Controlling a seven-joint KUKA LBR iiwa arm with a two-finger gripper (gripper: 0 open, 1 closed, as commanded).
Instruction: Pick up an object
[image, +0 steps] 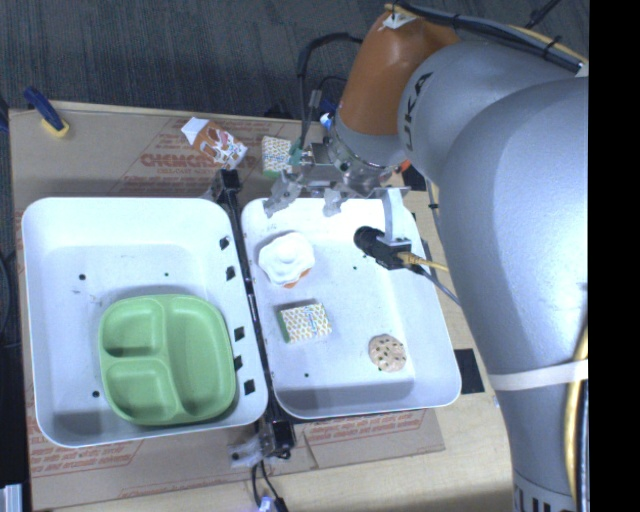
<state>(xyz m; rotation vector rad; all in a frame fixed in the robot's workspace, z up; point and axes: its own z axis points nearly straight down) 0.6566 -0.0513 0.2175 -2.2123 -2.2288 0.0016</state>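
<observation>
My gripper (302, 203) hangs over the back edge of the right bin (430, 345), open, its two fingers spread with nothing between them. Just below it in that bin lies a white cupcake-like object (287, 259). Nearer the front are a patterned square block (305, 322) and a round cookie (387, 352). The grey arm with its orange band comes in from the upper right and hides the bin's back right corner.
The left bin (60, 250) holds a green divided tray (167, 357). A small packet (214, 145) and a patterned square (276, 154) lie on the cardboard behind the bins. A black cable connector (385, 247) hangs over the right bin.
</observation>
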